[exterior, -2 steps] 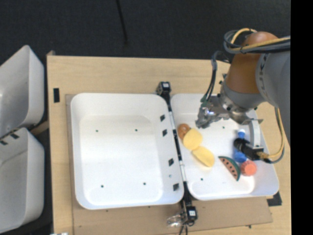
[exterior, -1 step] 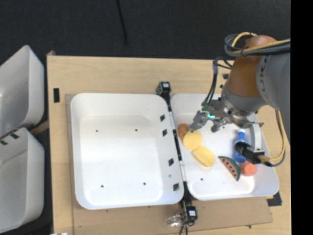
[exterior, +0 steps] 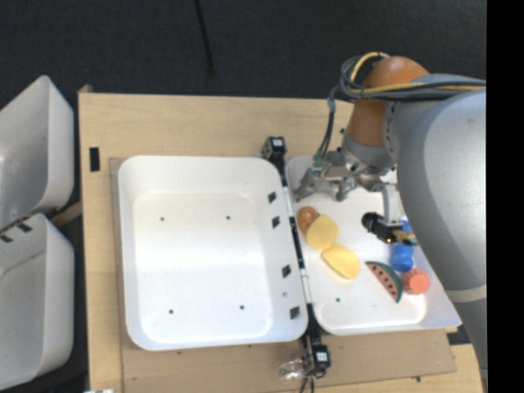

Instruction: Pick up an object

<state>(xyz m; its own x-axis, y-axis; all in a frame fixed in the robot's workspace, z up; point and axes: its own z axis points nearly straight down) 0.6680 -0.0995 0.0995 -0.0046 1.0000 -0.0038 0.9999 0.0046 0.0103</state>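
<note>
Basically pre-grasp: nothing is lifted yet. The gripper (exterior: 323,188) hangs over the far corner of the right bin, on the side it shares with the left bin. Jaws look apart with nothing between them, though the slant makes that hard to confirm. Left to right: the left bin (exterior: 196,252) on the bench (exterior: 188,121) shows a bare white floor, so no candidates there. The right bin (exterior: 360,313) carries everything pickable. A small brown ball (exterior: 307,217) sits close to the shared edge, just nearward of the gripper, touching or nearly touching a rounded yellow piece (exterior: 322,232). A second yellow piece (exterior: 341,262) lies just beside that one, toward the bin's middle. A watermelon slice (exterior: 385,278) lies further toward the near edge, apart from the yellow ones. A blue piece (exterior: 402,258) and an orange piece (exterior: 418,282) crowd the outer edge, partly under the arm. My read is that the brown ball or the first yellow piece is the closest target. Next move needs a short shift toward the near edge, then a straight descent with the jaws straddling one item only. Risks are the ball rolling off a fingertip, the tight ball/yellow spacing giving a double contact, and a finger clipping the shared bin wall.
</note>
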